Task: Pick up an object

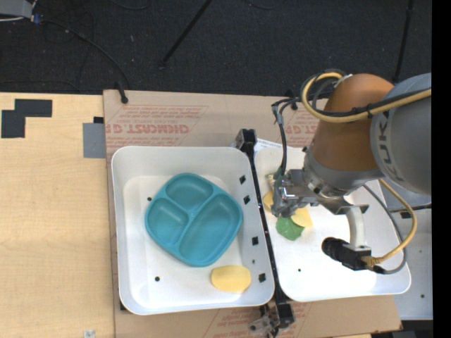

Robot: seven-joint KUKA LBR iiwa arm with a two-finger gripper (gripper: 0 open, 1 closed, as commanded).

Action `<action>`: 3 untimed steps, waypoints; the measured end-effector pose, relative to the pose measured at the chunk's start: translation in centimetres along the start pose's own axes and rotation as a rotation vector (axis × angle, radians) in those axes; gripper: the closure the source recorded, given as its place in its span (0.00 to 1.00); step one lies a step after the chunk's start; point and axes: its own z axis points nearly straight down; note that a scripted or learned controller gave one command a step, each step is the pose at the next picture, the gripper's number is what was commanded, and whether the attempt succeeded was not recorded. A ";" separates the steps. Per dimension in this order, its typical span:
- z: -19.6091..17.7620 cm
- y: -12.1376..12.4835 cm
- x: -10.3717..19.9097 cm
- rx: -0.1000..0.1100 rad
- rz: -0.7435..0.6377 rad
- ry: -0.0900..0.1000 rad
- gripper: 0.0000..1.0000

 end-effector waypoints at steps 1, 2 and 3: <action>1.1 -1.4 4.9 0.000 0.001 -0.001 1.00; -0.4 -2.4 9.9 -0.003 -0.002 -0.001 1.00; -0.3 -2.3 9.7 -0.002 0.002 -0.002 0.00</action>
